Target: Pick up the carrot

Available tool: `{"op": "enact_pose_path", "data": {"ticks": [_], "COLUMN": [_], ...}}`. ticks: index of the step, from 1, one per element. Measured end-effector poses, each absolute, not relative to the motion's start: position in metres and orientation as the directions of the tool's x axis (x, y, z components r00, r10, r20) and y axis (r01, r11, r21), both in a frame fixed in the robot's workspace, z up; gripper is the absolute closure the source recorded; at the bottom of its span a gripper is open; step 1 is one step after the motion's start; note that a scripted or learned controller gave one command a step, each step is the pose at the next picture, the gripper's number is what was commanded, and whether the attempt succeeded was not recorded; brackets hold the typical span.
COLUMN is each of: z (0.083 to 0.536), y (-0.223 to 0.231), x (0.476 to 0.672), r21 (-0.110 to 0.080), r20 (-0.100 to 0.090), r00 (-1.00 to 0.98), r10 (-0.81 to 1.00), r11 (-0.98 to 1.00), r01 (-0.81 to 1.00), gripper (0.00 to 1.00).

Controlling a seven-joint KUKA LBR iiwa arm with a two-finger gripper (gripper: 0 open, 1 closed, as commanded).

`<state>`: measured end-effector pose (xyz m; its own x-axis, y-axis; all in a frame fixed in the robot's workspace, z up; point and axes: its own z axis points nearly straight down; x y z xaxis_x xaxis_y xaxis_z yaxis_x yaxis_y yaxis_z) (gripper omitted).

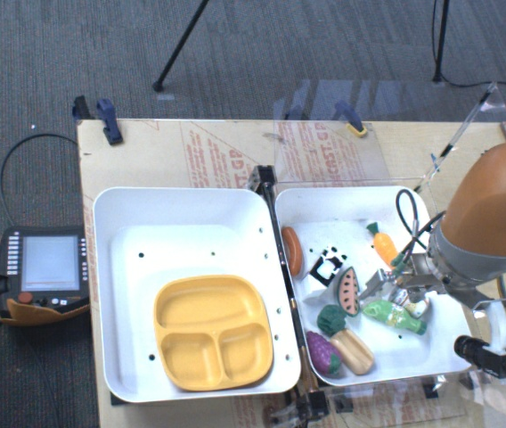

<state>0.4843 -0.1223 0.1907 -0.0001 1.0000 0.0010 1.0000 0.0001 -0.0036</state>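
Your carrot [383,244] lies in the rt bin [311,205], upper part, near the arm's cables. Gripper [388,285] sits just below it, over the green bottle [395,316] beside the watermelon slice [348,292]; can't tell how it's set.

Gripper [394,285] low in right bin [311,205], carrot [383,244] just beside
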Motion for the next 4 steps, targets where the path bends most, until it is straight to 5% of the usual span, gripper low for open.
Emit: {"op": "enact_pose_path", "data": {"ticks": [1,2,3,4], "z": [0.124,0.085,0.096,0.148], "y": [-0.189,-0.187,-0.189,-0.112], "x": [0.530,0.590,0.591,0.566], "r21": [-0.011,-0.007,-0.005,-0.005], "r20": [0.002,0.004,0.005,0.004], "r00": [0.032,0.078,0.081,0.264], "r10": [0.999,0.997,0.997,0.965], "r11": [-0.032,-0.078,-0.081,-0.264], "r01": [0.999,0.997,0.997,0.965], "gripper": [0.00,0.00,1.00,1.00]}}
